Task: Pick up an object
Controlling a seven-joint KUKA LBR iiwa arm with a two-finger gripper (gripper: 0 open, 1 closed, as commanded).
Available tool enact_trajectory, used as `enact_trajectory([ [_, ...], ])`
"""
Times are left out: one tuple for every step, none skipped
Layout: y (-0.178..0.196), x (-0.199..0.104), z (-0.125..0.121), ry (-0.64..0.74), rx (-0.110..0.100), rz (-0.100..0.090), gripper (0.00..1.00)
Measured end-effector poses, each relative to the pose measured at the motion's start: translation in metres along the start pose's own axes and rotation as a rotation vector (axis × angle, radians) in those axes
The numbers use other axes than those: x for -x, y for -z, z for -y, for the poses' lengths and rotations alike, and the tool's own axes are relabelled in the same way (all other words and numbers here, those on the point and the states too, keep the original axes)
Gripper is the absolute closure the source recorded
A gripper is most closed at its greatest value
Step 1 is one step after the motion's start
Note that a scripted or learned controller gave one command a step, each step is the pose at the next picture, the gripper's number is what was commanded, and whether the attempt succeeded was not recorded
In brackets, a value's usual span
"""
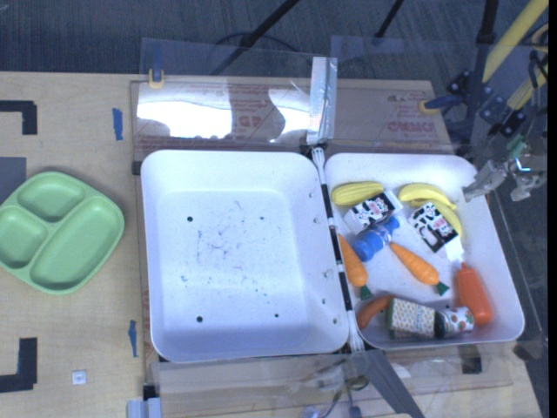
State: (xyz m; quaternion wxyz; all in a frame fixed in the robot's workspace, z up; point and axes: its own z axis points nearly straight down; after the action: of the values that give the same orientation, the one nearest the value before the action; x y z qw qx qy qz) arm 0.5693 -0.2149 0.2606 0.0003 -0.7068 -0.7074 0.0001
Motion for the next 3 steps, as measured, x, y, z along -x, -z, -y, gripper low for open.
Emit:
enact_trajectory([
  [-0.15,-0.006,-0.028,0.082,0.001,-0.002,0.0],
  [-0.17,-0.009,-0.007,0.131,0.012,-0.007,0.0],
  [-0.155,-0.007,-0.009,0.129,0.021,-0.001,1.0],
])
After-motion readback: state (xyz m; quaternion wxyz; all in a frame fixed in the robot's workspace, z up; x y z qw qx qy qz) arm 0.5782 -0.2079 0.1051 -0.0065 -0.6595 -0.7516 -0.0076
